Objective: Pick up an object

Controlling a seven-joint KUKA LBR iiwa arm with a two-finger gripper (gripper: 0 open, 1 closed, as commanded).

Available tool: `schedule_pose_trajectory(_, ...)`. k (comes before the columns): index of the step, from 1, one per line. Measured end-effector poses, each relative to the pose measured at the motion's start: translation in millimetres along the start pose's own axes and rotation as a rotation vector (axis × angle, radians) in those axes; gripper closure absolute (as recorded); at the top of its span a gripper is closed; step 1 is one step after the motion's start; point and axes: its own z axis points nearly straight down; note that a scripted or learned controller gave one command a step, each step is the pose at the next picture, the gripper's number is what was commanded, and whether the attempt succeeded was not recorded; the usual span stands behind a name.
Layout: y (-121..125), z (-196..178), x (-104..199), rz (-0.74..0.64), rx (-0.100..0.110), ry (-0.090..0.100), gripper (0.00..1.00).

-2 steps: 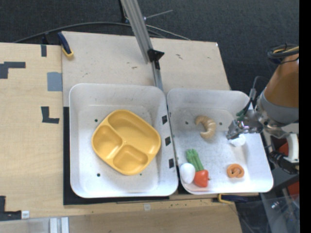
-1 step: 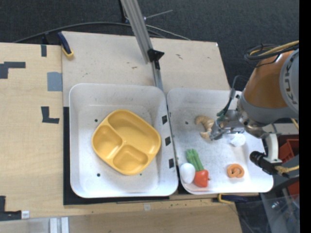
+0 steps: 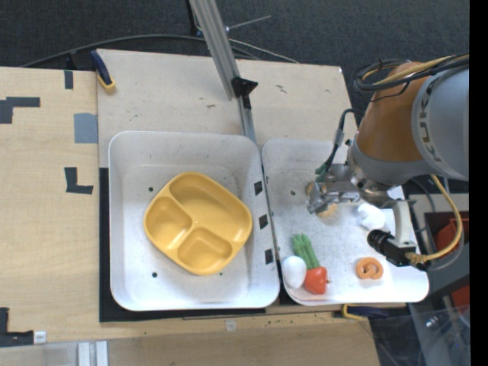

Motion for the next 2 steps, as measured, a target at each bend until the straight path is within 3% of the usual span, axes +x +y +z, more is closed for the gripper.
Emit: schedule_pose_trajectory(2,18,-16,109,-0.001,0.000,0.001,1.00)
